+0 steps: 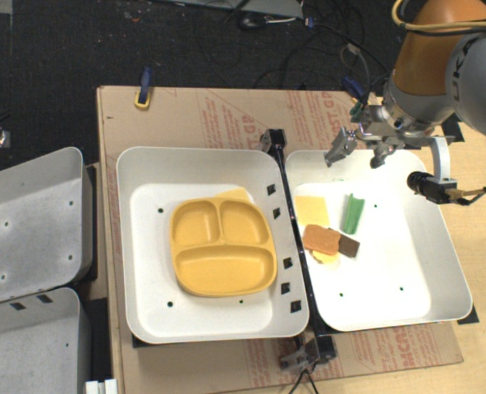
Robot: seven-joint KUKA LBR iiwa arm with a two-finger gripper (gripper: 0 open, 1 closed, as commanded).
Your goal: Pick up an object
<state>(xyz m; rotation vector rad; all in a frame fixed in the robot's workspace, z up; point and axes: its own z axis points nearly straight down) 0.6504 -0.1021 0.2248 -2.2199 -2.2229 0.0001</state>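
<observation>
Two spread fingers, the hand [359, 152] apparently empty.

The gripper [359, 152] hangs open over the right bin's [407, 286] far edge, apparently apart from the green block [354, 213] and orange sponge [322, 239].

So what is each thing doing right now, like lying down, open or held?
pincer: open, holding nothing, up over the far edge of the right bin.
yellow divided tray: lying flat, right side up, in the left bin.
green stick: lying flat, untouched.
yellow block: lying flat, partly under the orange-brown piece.
orange-brown piece: resting on the yellow block, against the dark brown piece.
</observation>
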